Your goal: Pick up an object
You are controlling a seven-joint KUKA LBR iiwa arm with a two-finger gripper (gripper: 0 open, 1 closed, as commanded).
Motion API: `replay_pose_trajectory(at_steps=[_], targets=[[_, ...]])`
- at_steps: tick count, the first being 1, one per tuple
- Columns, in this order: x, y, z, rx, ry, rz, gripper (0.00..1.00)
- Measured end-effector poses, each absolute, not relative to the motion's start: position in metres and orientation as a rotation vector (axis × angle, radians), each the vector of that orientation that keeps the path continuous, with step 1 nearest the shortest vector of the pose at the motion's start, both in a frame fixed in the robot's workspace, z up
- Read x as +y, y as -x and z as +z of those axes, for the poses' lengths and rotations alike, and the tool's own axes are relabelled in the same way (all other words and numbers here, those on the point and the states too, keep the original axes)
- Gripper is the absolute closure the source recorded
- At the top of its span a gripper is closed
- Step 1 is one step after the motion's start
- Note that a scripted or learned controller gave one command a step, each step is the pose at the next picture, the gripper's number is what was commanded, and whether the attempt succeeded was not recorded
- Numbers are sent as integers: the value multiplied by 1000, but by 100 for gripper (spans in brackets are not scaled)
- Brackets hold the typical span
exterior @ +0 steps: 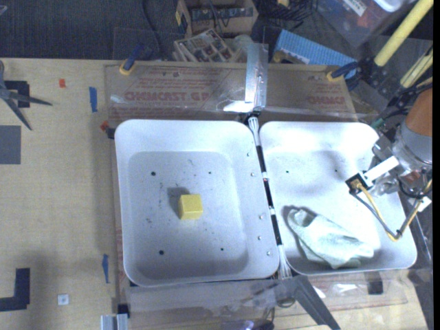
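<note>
1. Left bin, centre-left of frame: one yellow block sits near the middle of its floor, clear of all walls. There are dark specks around it, too small to identify.
2. Right bin, rim against the left bin's: a crumpled white cloth lies in its lower part, near the bottom wall. The cloth's left end is close to the shared rim.
3. Arm comes in at the right edge of frame, mid-height, over the right bin's right rim. Gripper is above and right of the cloth in frame, apart from it. Spread or closed: can't tell, that end is blurred and partly cut by the frame edge. Nothing visibly held.
4. Step, my read: approach/target selection, no grasp made yet. There are two candidates. The cloth is nearer, but the block looks the cleaner pick (rigid, isolated).
5. What the next move needs:
   - Cloth: shift down-left in frame, descend onto a raised fold, pinch. The risk is soft material slipping out.
   - Block: traverse left across the shared rim, centre over it, square up to its flat sides, descend.
</note>
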State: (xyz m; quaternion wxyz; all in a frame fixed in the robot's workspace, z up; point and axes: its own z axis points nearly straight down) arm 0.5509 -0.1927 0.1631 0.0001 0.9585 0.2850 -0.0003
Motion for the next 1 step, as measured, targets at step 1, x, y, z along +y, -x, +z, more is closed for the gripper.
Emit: replay_pose_trajectory(at_steps=[1], targets=[[-170,-580,170,605,-3083,-2,100]])
